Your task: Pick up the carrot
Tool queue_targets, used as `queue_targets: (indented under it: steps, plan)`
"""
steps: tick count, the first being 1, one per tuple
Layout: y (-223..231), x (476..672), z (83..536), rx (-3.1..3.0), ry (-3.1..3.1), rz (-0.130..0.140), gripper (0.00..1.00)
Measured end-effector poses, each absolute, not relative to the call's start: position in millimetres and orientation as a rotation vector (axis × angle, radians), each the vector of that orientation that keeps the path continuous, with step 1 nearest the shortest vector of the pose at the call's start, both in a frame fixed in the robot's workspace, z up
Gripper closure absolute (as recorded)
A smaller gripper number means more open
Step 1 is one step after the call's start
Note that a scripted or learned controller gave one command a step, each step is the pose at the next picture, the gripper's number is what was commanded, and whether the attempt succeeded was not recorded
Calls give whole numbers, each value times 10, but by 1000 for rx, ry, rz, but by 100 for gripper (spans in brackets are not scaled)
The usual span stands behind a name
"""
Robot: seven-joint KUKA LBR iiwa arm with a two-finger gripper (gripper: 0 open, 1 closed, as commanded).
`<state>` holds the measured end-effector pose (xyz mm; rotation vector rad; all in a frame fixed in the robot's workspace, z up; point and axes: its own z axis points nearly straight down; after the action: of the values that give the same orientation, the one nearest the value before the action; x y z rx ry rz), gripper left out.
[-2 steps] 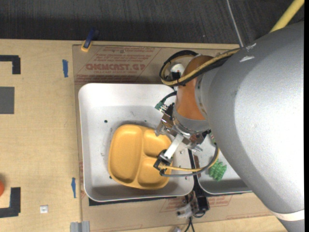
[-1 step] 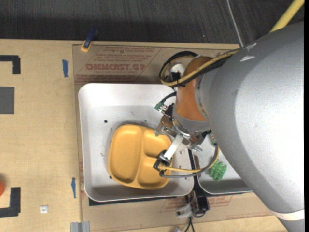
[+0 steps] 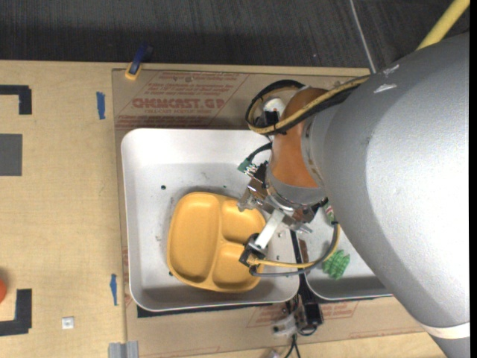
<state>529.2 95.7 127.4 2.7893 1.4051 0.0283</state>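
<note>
My gripper [image 3: 252,200] hangs low over the left bin [image 3: 141,200], at the right rim of a yellow divided plate [image 3: 201,237] that lies in that bin. The wrist with its orange band [image 3: 292,155] and the big grey arm [image 3: 402,185] cover the gripper from above. Nothing can be made out between the gripper and the plate.
A small green leafy item [image 3: 337,264] lies in the right bin [image 3: 350,286], close under the arm. A small red-orange object [image 3: 2,290] sits on the bench at the far left edge. A blue and yellow clip [image 3: 137,62] lies beyond the bins.
</note>
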Motion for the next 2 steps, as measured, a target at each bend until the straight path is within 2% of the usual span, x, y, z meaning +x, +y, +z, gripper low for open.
queue_targets:
  steps: [2]
  plan:
    - [959,5287,1269,2779,1426,28,0]
